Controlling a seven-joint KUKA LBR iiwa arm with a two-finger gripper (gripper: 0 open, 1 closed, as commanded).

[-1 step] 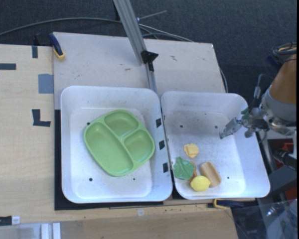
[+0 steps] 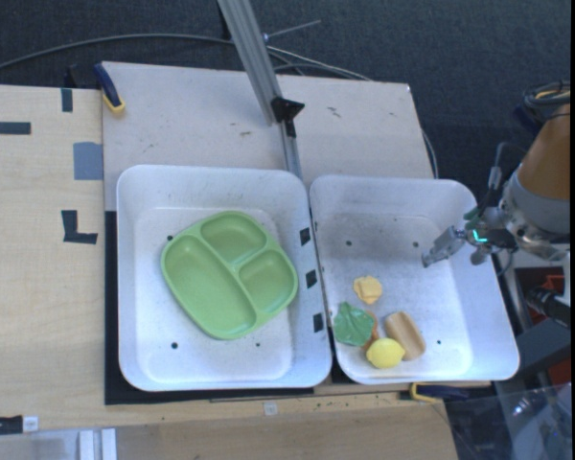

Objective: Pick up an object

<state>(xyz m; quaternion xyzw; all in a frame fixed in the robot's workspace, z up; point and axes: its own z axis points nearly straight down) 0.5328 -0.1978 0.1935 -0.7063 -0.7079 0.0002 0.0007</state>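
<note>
Nothing was lifted yet: the pincer [image 2: 439,251] hung open and empty near the right bin's [image 2: 402,195] right edge.

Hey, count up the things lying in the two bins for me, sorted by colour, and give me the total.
Green: 2, the plate in the left bin and the leafy toy in the right bin
Yellow: 2, the lemon and the small lump
Tan: 1, the bread roll
Total: 5
</note>
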